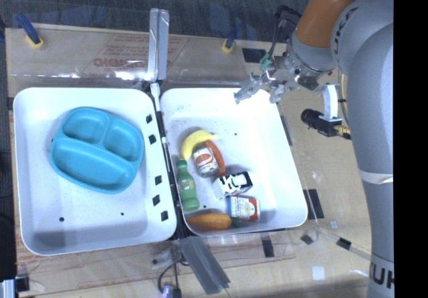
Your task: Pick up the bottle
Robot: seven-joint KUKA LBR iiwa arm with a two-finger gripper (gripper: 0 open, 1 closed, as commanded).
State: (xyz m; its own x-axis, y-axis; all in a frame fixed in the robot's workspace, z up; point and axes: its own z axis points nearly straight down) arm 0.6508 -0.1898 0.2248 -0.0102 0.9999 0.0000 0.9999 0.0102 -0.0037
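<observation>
A green bottle (pixel 186 186) lies along the left wall of the right bin (pixel 267 150), cap pointing to the far side. My gripper (pixel 259 90) hangs over the far right corner of that bin, well away from the bottle, its two fingers spread apart with nothing between them.
Close to the bottle lie a yellow banana (pixel 196 139), an orange-red jar (pixel 207 158), a black-and-white pack (pixel 234 182), a small can (pixel 242 208) and an orange carrot-like piece (pixel 208 222). The left bin (pixel 40 223) holds a blue divided plate (pixel 97 148).
</observation>
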